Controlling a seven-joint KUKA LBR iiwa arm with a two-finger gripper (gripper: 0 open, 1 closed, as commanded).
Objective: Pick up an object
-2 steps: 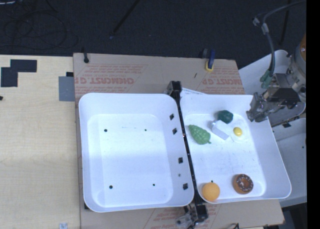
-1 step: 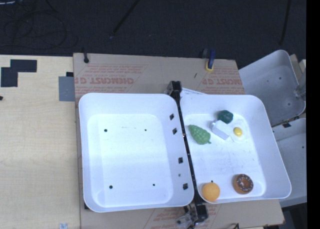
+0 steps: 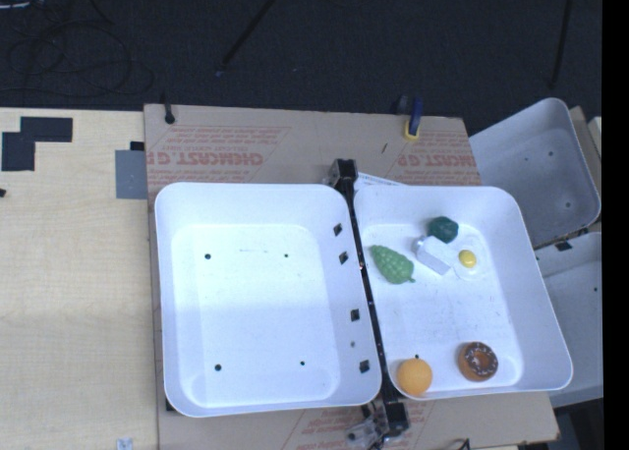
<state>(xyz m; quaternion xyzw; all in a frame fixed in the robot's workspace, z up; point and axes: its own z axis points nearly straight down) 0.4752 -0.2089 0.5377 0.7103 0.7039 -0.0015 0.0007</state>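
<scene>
Right bin (image 3: 447, 325): everything I could pick lies here, so any grasp has to come down on this side of the divider.
Upper cluster: a green leafy piece (image 3: 391, 264), a white block (image 3: 430, 256), a dark green lump (image 3: 443, 230) and a fried egg (image 3: 467, 259) sit close together. The block is touching or nearly touching the lump and the egg, which makes a clean pinch awkward.
Near edge: an orange (image 3: 415, 376) rests against the bin's front corner by the divider. A donut (image 3: 478, 361) lies near it but apart, flat, with room all round.
Best target, as I judge it: the donut or the leafy piece, since each has free sides for my fingers. The orange is round, hard against the wall, and likely to roll.
Left bin (image 3: 256, 301): the place to carry a catch, I would guess.
Cardboard (image 3: 246, 148): lies under both bins.
My jaws: I cannot tell whether they are spread or pressed together.
My pose: I cannot tell that either; no grasp has begun on any piece.
</scene>
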